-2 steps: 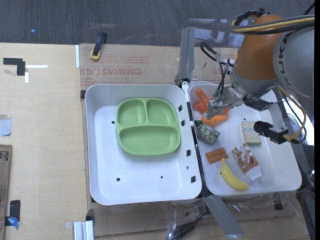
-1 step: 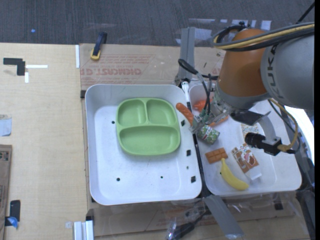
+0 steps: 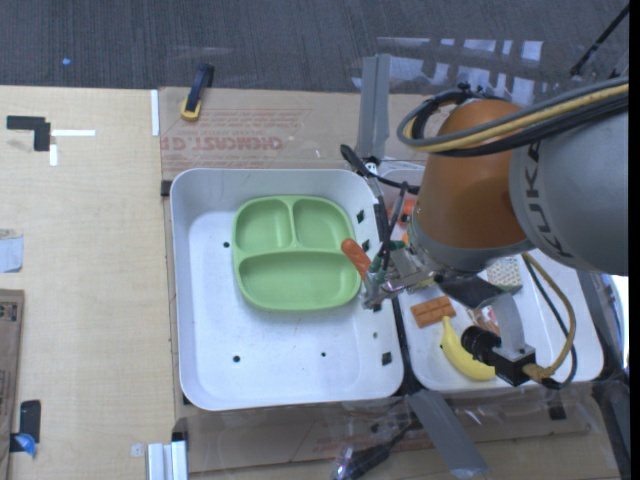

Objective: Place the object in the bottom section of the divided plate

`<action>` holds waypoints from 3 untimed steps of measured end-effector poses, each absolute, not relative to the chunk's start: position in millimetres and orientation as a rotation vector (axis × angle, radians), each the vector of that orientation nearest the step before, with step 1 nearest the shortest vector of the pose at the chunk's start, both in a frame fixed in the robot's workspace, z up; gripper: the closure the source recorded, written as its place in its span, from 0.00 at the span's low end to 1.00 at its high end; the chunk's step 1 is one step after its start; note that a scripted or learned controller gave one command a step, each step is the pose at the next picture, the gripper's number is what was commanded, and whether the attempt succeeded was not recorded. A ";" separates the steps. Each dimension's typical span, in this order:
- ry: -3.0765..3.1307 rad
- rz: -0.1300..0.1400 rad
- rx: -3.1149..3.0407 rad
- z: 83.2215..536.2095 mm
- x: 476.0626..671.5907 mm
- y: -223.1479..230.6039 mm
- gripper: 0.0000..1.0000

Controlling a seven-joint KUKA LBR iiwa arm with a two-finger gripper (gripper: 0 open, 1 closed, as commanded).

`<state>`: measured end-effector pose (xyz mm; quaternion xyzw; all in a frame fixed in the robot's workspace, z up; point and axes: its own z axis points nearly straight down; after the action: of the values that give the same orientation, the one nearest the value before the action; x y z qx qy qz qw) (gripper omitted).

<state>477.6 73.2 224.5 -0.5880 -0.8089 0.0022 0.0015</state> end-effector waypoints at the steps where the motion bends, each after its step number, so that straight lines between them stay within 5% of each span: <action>1: -2.538 0.006 -1.847 224.6 477.8 72.7 0.00; 2: -2.534 0.012 -1.850 232.1 478.6 71.4 1.00; 3: -2.466 0.008 -1.942 89.8 476.5 129.7 1.00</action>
<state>476.5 129.7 89.8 -0.6186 -0.7857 0.0024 0.0013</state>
